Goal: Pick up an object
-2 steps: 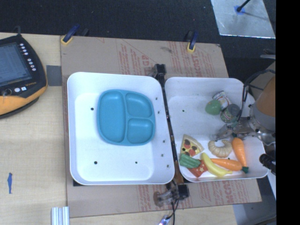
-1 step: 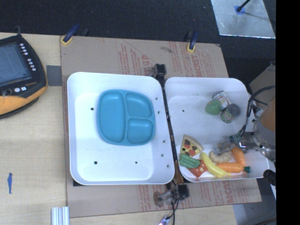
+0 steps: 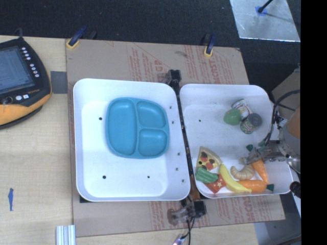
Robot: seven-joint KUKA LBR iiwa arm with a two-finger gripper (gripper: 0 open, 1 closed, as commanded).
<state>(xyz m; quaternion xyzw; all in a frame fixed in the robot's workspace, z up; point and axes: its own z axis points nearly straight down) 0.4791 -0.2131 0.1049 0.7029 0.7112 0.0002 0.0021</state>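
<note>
Camera view, carrot point(image 3: 261, 170) long axis diagonal, green end lower right.

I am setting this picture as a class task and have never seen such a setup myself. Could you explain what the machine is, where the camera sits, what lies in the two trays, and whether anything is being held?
One camera looks down at a slant on a wooden bench. On it stand two shallow white bins. The left white bin holds a blue plastic plate with three compartments. The right white bin holds toy food: a green round fruit, a small tin can, a pizza slice, a yellow banana and orange carrots. The robot arm reaches in from the right; its jaws sit over the carrots, at the bin's right edge. Whether anything is gripped I cannot tell. At the far left lies an orange-edged control tablet.
</note>
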